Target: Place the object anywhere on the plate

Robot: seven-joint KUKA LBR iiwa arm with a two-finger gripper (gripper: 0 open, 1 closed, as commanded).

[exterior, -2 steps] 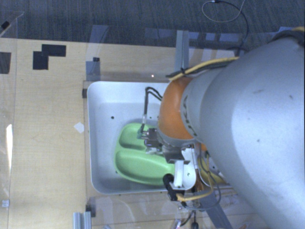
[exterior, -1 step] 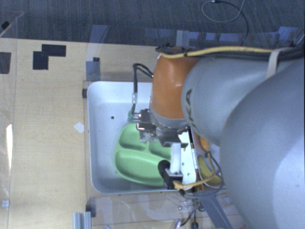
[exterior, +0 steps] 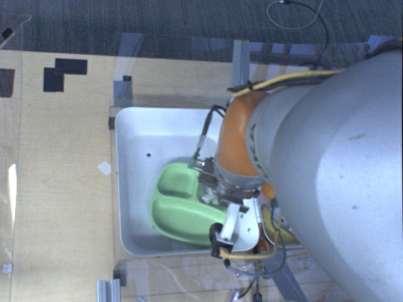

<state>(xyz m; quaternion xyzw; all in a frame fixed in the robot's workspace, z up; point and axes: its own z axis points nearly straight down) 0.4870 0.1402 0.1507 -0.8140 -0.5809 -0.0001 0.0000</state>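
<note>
Plate: green, two wells, lying in the white bin at lower centre of the frame, on the pale table. Its right edge runs under the wrist.

Hand: sits low over the plate's right side, below the orange band. The grey arm covers it from above, so you cannot tell how far open it is, nor whether it has hold of anything.

Object: hidden. It does not lie on the bare green of either well; you cannot tell whether it is under the wrist or elsewhere.

Judgement: step in hand looks like the set-down over the plate, unconfirmed.

Notes for doing it well:
- Check the grasp first; with this view blocked, do not assume that you carry anything.
- Aim for the larger lower well, toward the plate's middle and away from the ridge between wells, so that the object settles flat.
- Come down gently; a hard touch could tip or slide the light plate against the bin wall.
- Release only once low, then lift straight up before swinging right.
</note>
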